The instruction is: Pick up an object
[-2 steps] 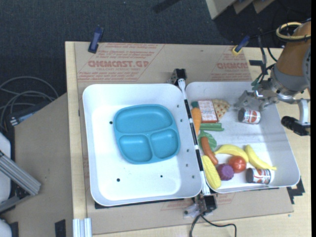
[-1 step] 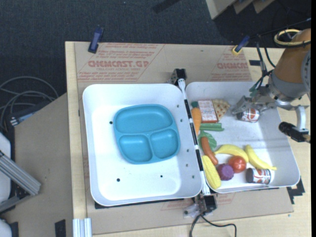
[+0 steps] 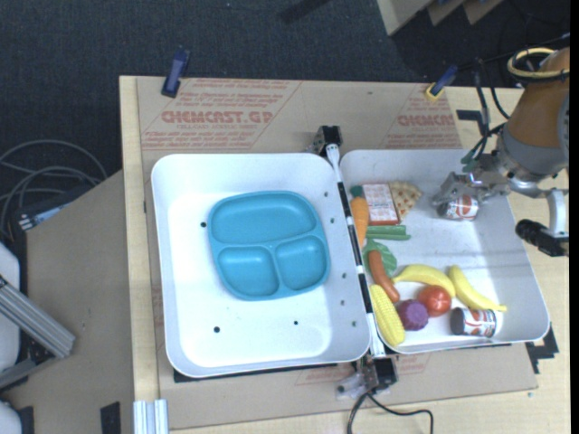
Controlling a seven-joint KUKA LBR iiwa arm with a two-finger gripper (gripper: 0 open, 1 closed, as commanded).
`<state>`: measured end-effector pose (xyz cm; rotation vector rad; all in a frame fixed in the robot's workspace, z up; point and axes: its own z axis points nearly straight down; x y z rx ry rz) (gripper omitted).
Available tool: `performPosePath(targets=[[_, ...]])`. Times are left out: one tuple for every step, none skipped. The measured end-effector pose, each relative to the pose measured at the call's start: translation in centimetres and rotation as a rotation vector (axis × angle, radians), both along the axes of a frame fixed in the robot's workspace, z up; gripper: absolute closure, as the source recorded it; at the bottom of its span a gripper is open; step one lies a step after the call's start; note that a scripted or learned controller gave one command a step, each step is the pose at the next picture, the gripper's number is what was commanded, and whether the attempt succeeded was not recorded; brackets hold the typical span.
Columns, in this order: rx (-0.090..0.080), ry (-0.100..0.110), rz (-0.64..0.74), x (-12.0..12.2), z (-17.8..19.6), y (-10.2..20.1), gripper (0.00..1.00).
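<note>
In the right-hand white bin (image 3: pixel 507 242), near its far edge, the grey arm's gripper (image 3: pixel 466 193) sits low over a small red-and-white can (image 3: pixel 461 208) lying on its side. The metal fingers appear to straddle the can, but at this slant it is hard to say whether they press on it or merely bracket it, so how far they stand apart cannot be told.

The bin is shallow, smooth moulded plastic with rounded corners. Along its left wall lies a row of glossy toy food: an orange carrot (image 3: pixel 359 215), a flat cracker box (image 3: pixel 382 202) with a tan waffle-textured piece (image 3: pixel 406 196) just beside it, green bean pods (image 3: pixel 387 233), a red chilli with a green stem (image 3: pixel 384 278) and a knobbly yellow corn cob (image 3: pixel 387 315). Toward the near edge, two curved yellow bananas (image 3: pixel 452 283) flank a round red tomato (image 3: pixel 436 300); a purple ball-shaped fruit (image 3: pixel 414 315) touches the corn, and a second small can (image 3: pixel 474 322) with a dark label lies on its side by the near rim. All of these sit well apart from the gripper.

In the left bin (image 3: pixel 181 242), a blue three-compartment plate (image 3: pixel 269 244) with soft rounded edges rests flat in the middle. Both bins stand on a brown board printed with red lettering (image 3: pixel 217 116), held by blue clamps (image 3: pixel 174 72) at the far corners.
</note>
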<state>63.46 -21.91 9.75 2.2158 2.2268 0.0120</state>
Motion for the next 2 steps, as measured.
performPosePath(targets=[[-0.009,-0.006,-0.005,-5.7,-0.8,4.9,1.00],[-0.005,0.004,-0.004,-0.3,1.6,11.8,1.00]])
